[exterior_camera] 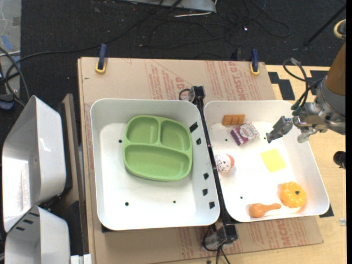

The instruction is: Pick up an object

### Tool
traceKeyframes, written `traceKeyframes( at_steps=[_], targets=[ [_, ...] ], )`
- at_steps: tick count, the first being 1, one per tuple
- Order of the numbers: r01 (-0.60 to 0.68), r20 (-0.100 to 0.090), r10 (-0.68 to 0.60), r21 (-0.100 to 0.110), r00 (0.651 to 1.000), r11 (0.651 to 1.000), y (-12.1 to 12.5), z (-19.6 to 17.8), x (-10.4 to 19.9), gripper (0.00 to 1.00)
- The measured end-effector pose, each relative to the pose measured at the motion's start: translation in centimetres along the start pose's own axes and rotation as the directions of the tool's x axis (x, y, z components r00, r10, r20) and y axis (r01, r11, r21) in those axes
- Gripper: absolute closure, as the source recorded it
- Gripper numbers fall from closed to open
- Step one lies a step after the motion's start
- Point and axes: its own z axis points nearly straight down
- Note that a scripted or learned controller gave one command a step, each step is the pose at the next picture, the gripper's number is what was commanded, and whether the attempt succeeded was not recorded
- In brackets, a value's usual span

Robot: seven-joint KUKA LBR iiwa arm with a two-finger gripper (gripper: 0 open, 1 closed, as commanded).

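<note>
From above, the table [148, 73] carries two shallow white bins side by side on a brown board. The left bin [110, 202] holds a green divided plate [158, 148], lying flat toward the upper middle of the bin, with one long section at the near side and two smaller ones behind it. The right bin [308, 164] holds the loose things: a small orange block [233, 119] near its far edge, a purple and white packet [244, 133] just in front of that block, a yellow square [273, 160] lying flat near the middle, a small white and red ball [224, 163] close to the wall shared with the left bin, an orange pumpkin [292, 194] toward the near right corner, and an orange gourd [263, 208] lying just left of the pumpkin along the near edge. The grey arm [333, 95] comes in from the right, and its gripper [279, 130] hangs over the upper right part of the right bin, above and a little right of the yellow square and to the right of the packet. Nothing sits between its fingers, but whether they are spread or pressed together I cannot tell from this angle. Two clamps, one with an orange handle [101, 59] and one with a blue one [254, 60], pin the far edge of the board.
</note>
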Motion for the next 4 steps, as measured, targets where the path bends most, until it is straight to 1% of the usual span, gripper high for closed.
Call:
traceKeyframes(
  at_steps=[1, 2, 3, 4],
  targets=[
    [0.002, 0.002, -0.002, -0.010, 1.000, 1.000, 0.2, -0.5, 0.0, 0.00],
    [0.000, 0.001, 0.000, -0.005, 1.000, 1.000, 0.5, 5.8, 0.1, 0.00],
    [0.000, 0.000, 0.000, -0.004, 1.000, 1.000, 0.8, 12.0, 0.9, 0.00],
    [0.000, 0.000, 0.000, -0.005, 1.000, 1.000, 0.8, 17.4, 0.9, 0.00]
  ],
)
